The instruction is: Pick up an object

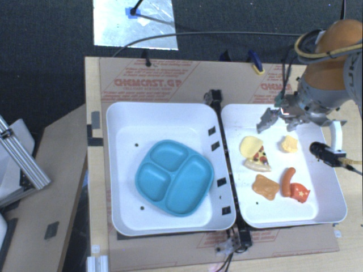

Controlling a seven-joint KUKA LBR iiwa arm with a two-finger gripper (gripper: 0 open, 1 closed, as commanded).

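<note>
In the right bin (326, 208) lie several toy foods: a pizza slice (258, 159) against a pale yellow round piece (249, 145), a small yellow chunk (290, 144), an orange-brown piece (265, 186), a red-orange sausage (288, 176) and a red piece (300, 192). My gripper (279, 122) hangs over the bin's far part, above and between the yellow round piece and the yellow chunk. Its fingers (265, 122) are spread open with nothing between them.
The left bin (122, 152) holds a blue divided plate (174, 176). Black clips line the wall shared by the two bins (218, 152). Both bins rest on a brown board (170, 81). A metal frame (20, 160) stands at the far left.
</note>
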